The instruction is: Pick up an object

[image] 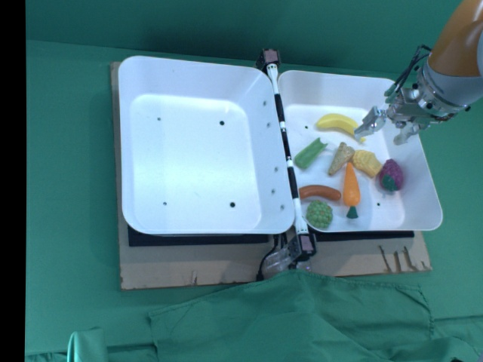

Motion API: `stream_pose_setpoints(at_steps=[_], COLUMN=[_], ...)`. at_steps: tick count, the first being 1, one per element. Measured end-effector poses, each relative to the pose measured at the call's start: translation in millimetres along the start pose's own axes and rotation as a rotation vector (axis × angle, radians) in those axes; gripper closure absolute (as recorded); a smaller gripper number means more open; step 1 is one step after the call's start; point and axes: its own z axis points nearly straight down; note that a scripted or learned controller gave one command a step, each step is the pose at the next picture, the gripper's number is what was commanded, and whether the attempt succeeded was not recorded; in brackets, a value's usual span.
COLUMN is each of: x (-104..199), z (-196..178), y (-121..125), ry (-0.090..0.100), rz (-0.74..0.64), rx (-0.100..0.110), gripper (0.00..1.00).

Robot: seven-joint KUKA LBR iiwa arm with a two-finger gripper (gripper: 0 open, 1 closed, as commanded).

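Reaching in from the upper right of the frame, the grey arm (453, 59) with its orange band is holding the hand (387, 125) above the upper right part of the right bin (423, 202). Two metal fingers (371, 121) are showing, one pointing left toward the banana and one hanging lower at the right, and they are standing apart with nothing pinched between them.

All the toy foods are lying in the right bin (none in the left one). A yellow banana (337, 124) is lying just left of the hand's left finger, near it, though I cannot tell whether it is touching. Below it, a green pea pod (310, 153) is lying at a slant toward the middle divider. Right of the pod, a pale corn cone (341, 157) and a yellow corn piece (367, 162) are sitting side by side. A purple bunch of grapes (391, 176) is lying at the right, near the bin's wall. An orange carrot (352, 187) is pointing up and down in the centre, and a reddish sausage (319, 193) is lying just left of it. A green bumpy fruit (319, 215) is resting at the lower left of that bin.

The left bin (151, 81) is sitting on the green bench (68, 164), over a sheet of brown cardboard (189, 266).
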Motion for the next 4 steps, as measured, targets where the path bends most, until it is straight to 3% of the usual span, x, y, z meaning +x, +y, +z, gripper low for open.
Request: stream_pose_setpoints(at_steps=[2, 3, 4], x=[-3.9, -5.2, -7.2], z=[59.3, 47.1, -3.4], y=[1.9, 3.4, -3.7], ry=[0.0, -0.003, -0.002], rz=[-0.001, 0.002, -0.001], rx=[-0.005, -0.012, -0.011], gripper=[0.0, 1.0, 1.0])
